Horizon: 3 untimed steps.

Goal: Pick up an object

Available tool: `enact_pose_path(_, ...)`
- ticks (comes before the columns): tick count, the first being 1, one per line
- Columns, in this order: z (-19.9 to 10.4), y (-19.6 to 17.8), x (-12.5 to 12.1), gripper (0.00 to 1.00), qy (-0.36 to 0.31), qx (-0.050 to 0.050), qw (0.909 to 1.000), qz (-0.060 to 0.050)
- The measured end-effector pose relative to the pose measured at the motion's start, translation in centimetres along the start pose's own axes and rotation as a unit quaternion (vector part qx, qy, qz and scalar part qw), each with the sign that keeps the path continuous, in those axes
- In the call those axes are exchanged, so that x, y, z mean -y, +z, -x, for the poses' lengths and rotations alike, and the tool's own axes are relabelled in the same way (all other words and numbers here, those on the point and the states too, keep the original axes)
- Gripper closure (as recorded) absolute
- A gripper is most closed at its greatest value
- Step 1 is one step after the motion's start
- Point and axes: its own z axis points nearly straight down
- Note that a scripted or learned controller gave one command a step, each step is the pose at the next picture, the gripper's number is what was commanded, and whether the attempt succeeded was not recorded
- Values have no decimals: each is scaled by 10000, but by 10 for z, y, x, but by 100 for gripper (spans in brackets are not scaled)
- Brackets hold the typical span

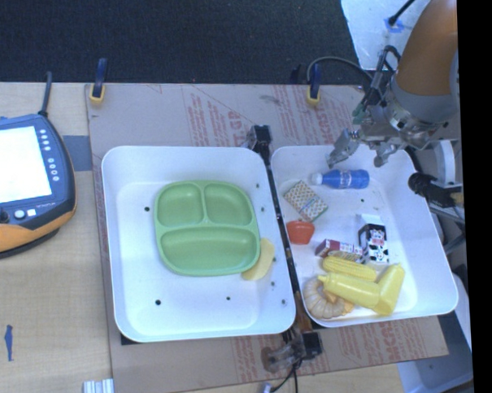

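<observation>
We see the gripper (361,148) spread open with nothing in it, poised over the far part of the right bin (431,249), just above the blue bottle (343,179). That bin also holds a yellow bottle (365,286), a red piece (300,231) and a checkered packet (305,200). The left bin (130,237) carries a green plate (206,228) and a banana (262,262).

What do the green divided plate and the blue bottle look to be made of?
Green plate: probably moulded plastic with a matte-to-satin finish; its colour is even and its compartment ridges are soft and rounded. Blue bottle: likely smooth, glossy plastic with a white cap, showing a bright highlight; it is too small to be sure.
</observation>
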Motion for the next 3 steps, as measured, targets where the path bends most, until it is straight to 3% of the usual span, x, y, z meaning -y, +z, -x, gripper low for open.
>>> enact_pose_path(1,60,90,66,0,2,6,10000,-13)
enact_pose_path(2,49,135,22,0,-6,5,10000,-2)
enact_pose_path(3,32,137,-17,0,31,-10,10000,-92)
